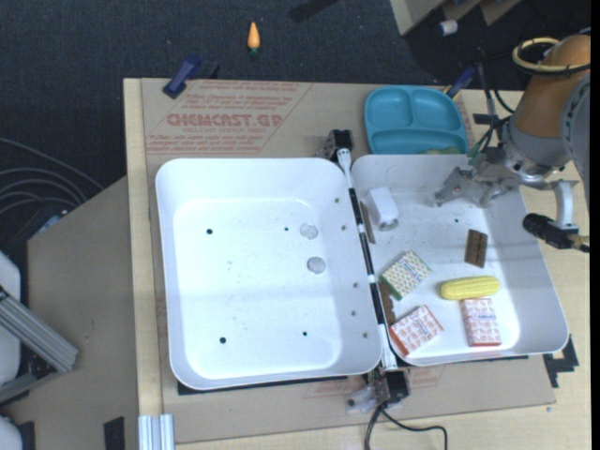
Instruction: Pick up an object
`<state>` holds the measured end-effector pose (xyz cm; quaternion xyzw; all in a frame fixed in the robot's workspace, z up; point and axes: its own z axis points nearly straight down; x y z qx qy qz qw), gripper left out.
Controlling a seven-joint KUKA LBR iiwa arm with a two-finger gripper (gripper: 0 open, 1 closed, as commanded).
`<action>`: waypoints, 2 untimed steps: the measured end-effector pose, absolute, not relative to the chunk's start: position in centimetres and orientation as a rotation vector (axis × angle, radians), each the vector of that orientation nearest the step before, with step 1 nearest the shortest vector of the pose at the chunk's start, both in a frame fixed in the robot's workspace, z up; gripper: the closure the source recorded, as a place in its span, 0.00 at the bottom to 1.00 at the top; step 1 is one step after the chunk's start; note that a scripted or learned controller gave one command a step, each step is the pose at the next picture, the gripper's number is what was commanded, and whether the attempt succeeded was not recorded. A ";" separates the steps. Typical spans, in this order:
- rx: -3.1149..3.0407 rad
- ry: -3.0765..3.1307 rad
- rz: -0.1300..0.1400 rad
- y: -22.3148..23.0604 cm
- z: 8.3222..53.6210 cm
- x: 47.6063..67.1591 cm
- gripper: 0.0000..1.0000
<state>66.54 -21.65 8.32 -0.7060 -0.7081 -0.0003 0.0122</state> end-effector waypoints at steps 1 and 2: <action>-2.201 -2.209 -0.001 -21.6 8.3 66.6 0.00; -2.201 -2.209 -0.001 -21.6 8.3 66.6 0.00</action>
